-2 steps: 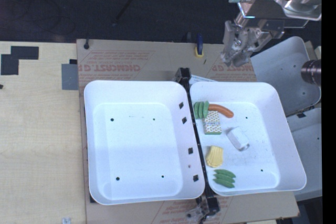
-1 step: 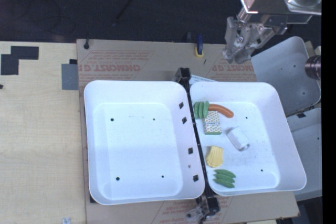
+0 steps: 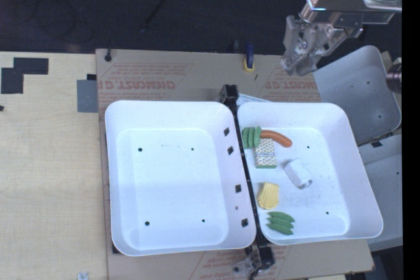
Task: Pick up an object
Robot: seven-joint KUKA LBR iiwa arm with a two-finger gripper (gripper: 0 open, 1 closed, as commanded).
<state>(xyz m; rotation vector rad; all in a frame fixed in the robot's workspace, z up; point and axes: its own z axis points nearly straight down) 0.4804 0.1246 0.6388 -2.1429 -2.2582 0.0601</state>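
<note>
Arm high over the counter, nothing picked

Your gripper (image 3: pixel 300 65) hangs at one o'clock above the right bin (image 3: pixel 348 141); jaws' state I cannot tell; the orange carrot (image 3: pixel 277 138) lies inside, toward eleven o'clock

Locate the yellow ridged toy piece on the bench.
The yellow ridged toy piece lies in the right white bin, near the centre divider, just above the green pea pods.

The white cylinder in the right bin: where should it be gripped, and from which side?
Grip the white cylinder across its middle, coming straight down. It lies on its side, apart from the other items, so its round flanks look free for the hand to close over.
</note>
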